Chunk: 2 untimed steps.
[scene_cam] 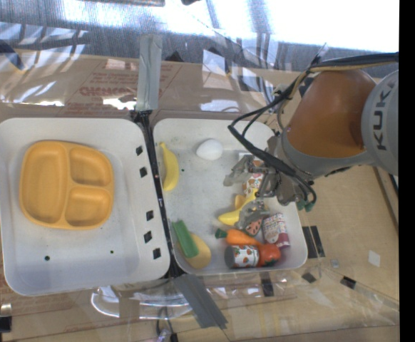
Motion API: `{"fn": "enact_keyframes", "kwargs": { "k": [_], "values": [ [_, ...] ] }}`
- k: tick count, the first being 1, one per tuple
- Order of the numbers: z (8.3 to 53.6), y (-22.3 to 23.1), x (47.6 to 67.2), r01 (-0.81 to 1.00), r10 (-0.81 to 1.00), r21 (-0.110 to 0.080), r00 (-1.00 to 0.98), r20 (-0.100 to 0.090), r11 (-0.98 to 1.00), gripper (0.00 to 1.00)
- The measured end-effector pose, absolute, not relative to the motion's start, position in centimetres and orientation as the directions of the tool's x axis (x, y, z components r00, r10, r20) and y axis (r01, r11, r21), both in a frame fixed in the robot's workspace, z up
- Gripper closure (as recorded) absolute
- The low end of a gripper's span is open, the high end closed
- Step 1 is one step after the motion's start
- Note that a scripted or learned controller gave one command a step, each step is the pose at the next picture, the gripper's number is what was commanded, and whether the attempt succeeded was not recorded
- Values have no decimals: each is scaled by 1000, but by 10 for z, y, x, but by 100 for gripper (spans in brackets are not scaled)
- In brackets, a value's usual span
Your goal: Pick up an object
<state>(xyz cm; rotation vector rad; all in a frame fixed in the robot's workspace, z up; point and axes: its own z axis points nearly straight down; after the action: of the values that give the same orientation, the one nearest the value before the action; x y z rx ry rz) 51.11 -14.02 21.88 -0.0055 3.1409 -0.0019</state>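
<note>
We see the hand [266,184] low over the right bin [193,130], among a cluster of small things along its right side. We cannot tell how it is set or whether it has hold of anything, since the wrist and cables cover it. The nearest candidates lie just below it toward the bin's lower right corner: a small yellow piece [230,218], a carrot [242,238], a small can [274,228] and a bottle [249,256] lying on its side, its long axis running left to right. A banana [169,166] and a white egg [209,149] sit well apart to the left. The left bin [8,262] holds a yellow divided plate [66,184].
</note>
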Motion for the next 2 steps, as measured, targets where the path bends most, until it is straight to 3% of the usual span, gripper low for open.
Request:
{"fn": "enact_keyframes", "kwargs": {
  "k": [1,2],
  "values": [
    [92,-155,519,-178,-178,-1,-984,-2,984,0],
    [102,-152,521,-188,-188,-1,-982,-5,982,100]
  ]
}}
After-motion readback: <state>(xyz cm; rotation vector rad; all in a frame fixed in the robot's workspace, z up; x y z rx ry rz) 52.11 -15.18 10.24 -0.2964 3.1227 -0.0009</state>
